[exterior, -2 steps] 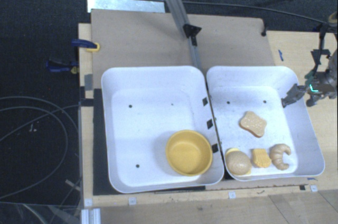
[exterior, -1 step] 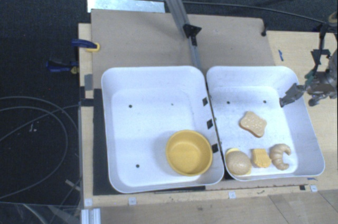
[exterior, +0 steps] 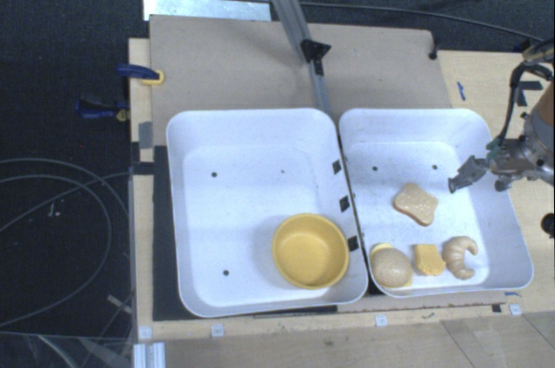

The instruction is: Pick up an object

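The right bin holds a tan slice of bread, a round bread roll, a small yellow cheese-like block and a croissant. In the left bin a yellow bowl sits near the front right corner. My gripper reaches in from the right, above the right bin's right side. It hangs right of the bread slice and apart from it. Nothing shows between its fingers.
A grey metal pole slants down from the top to the gap between the bins. A blue and yellow clamp grips the bench's left edge. Black cables lie on the floor at left.
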`<state>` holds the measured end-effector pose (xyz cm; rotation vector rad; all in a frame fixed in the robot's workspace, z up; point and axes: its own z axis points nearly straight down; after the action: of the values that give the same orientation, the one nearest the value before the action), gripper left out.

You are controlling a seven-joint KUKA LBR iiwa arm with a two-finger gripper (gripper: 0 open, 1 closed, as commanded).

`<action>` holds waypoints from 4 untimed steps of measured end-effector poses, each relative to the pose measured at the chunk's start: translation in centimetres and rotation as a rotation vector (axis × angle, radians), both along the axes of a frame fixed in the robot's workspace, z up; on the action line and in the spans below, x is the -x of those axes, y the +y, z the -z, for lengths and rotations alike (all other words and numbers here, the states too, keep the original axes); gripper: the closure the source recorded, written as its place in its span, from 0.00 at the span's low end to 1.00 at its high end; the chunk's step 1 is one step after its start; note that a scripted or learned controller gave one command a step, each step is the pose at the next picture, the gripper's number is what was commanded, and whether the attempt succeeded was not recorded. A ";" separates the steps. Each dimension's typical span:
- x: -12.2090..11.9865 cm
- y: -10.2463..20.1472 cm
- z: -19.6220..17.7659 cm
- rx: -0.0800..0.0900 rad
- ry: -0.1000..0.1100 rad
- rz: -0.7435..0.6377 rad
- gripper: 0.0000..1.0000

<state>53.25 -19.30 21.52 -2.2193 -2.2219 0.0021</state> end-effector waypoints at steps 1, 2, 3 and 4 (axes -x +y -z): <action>0.1 0.6 4.3 -0.001 0.001 0.000 0.00; 0.9 1.1 9.0 -0.001 0.001 0.001 0.00; 0.7 1.0 7.7 0.002 -0.006 0.001 1.00; 0.4 1.8 1.6 0.002 -0.010 -0.004 1.00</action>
<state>52.88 -17.54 19.91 -2.2207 -2.2332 -0.0069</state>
